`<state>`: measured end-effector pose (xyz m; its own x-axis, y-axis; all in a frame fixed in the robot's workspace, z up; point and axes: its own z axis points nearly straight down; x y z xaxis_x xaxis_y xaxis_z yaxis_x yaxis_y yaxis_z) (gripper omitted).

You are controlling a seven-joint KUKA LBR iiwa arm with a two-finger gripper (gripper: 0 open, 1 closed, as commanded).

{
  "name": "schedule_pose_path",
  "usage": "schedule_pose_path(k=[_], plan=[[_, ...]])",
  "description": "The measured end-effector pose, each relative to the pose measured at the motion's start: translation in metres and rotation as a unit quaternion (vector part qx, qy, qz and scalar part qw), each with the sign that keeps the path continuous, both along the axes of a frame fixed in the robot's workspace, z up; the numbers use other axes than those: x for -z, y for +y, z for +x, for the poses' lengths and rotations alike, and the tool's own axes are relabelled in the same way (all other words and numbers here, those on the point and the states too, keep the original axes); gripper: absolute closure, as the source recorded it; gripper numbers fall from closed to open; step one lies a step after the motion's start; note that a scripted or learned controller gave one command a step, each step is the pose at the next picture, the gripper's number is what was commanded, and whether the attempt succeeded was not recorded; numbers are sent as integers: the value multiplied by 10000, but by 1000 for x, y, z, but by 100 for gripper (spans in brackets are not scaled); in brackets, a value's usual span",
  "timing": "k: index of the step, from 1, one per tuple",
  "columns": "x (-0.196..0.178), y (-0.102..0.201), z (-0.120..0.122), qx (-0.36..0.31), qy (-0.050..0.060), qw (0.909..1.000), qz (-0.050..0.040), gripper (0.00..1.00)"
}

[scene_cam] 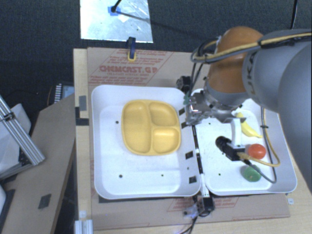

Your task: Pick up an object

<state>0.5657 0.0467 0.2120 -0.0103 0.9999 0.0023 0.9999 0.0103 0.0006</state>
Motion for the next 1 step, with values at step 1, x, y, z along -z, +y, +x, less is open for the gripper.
schedule_pose_path(k=[1], plan=[[-11, 59, 13, -2, -15, 10000, 3, 100]])
